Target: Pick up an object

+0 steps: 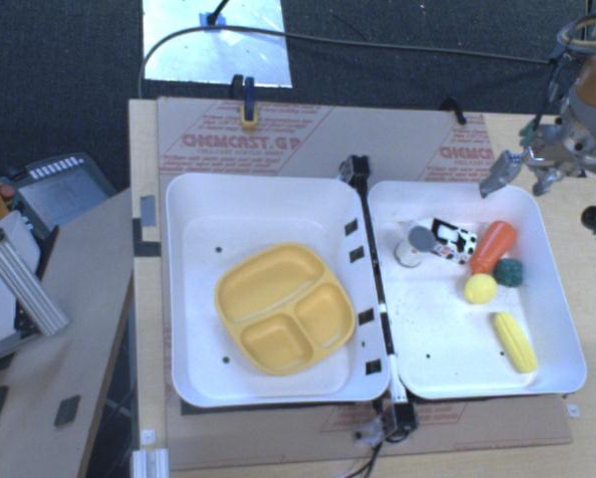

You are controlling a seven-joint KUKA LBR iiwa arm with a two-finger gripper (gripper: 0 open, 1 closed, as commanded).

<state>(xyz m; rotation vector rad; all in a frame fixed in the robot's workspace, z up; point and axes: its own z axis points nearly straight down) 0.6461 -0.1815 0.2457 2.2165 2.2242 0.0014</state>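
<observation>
The right bin (447, 371) holds an orange carrot (492, 246), a yellow ball (480, 288), a small dark green piece (510, 272), a yellow corn cob (514, 342), a black-and-white toy (452, 239) and a small grey-topped cylinder (414, 245). My gripper (520, 175) hangs over the bin's back right corner, above and behind the carrot. It is open, its fingers spread with nothing between them.
In the left bin (193, 267) lies a yellow divided plate (283, 307). A black hinge strip (371, 287) runs between the bins. Cardboard lies under both bins. A clamp (248, 108) sits at the back, and grey equipment (54, 197) stands at far left.
</observation>
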